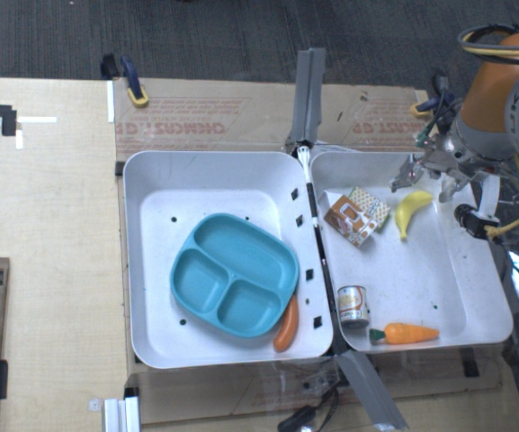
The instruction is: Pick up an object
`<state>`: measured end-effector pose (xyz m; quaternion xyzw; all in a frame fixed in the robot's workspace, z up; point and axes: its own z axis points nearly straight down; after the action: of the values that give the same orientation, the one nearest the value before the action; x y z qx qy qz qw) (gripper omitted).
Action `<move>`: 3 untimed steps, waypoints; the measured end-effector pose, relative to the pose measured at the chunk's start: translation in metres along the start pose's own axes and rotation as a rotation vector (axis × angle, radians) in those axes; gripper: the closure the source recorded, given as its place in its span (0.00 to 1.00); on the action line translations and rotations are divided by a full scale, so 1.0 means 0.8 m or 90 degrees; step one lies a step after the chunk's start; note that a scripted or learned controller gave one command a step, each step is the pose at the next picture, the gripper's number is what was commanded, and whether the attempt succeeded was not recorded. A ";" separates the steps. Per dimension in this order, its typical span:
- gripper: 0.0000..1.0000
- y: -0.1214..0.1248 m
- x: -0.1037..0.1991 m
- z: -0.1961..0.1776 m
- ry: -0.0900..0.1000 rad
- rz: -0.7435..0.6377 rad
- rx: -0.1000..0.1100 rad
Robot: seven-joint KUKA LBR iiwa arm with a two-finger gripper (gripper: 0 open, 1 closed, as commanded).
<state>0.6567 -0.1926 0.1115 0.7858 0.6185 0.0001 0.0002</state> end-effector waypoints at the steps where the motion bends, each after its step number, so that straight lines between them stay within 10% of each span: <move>1: 1.00 0.001 0.000 -0.013 0.000 -0.001 -0.001; 2: 0.00 0.001 0.000 -0.013 -0.001 -0.001 -0.001; 3: 0.00 -0.004 0.028 -0.001 0.000 0.004 0.001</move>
<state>0.6588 -0.1701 0.1124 0.7878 0.6159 -0.0007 -0.0005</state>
